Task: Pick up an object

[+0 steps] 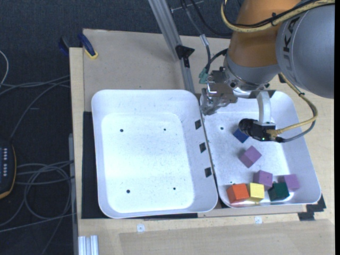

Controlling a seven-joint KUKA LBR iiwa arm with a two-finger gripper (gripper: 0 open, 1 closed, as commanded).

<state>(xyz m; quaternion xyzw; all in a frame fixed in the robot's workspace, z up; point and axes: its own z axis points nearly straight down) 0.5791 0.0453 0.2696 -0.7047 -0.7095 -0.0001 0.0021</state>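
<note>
The loose pieces to choose from all lie in the right bin point(302, 122), a shallow white plastic tray with rounded corners. Seven small blocks with flat faces and square edges rest on its floor. A blue block point(240, 136) sits nearest the middle, only partly in sight. Just nearer than it lies a lone purple block point(249, 156), turned at an angle. The other five cluster along the near wall. From left to right these are an orange block point(238, 192), a yellow block point(256, 191) touching it, and a dark green block point(278, 192). A second purple block point(263, 177) lies just behind the yellow one, and a third purple block point(291, 182) sits by the green one, closest to the right wall.

The claw point(212, 104), a bare metal piece, hangs at the far left corner of this bin, close to the wall shared with the other tray and well apart from every block. Nothing can be seen in it, and whether it is open or closed cannot be told. Above it rises the orange band point(260, 25) and the smooth grey arm point(313, 41).

The left bin point(101, 142) has the same white shell. Its floor is finely speckled, with four small dark dots. Three small black clips point(202, 146) line the edge where the trays meet. Both bins rest on a pale, matt bench point(133, 62). A slanted metal bar point(166, 28) rises from it at the far side. Loose cables point(32, 169) trail over the dark floor on the left.
</note>
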